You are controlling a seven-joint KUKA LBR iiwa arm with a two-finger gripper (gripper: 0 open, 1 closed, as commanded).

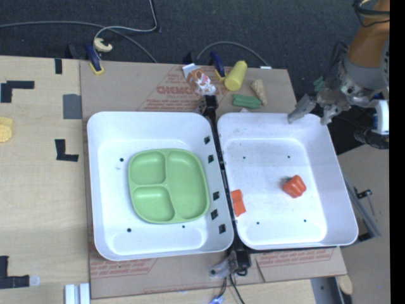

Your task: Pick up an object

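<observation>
1. The gripper (314, 112) hovers over the right bin's (342, 189) far right corner, jaws spread and holding nothing.
2. An orange pepper-like toy (293, 186) lies mid-bin; a second orange piece (237, 202) sits against the left wall (awkward to reach).
3. This looks like the approach step; next, the jaws likely need to travel over the toy and descend astride it.

Open floor surrounds the orange pepper (293, 186) in the right bin (278, 138); an orange block (237, 202) hugs its left wall.
</observation>
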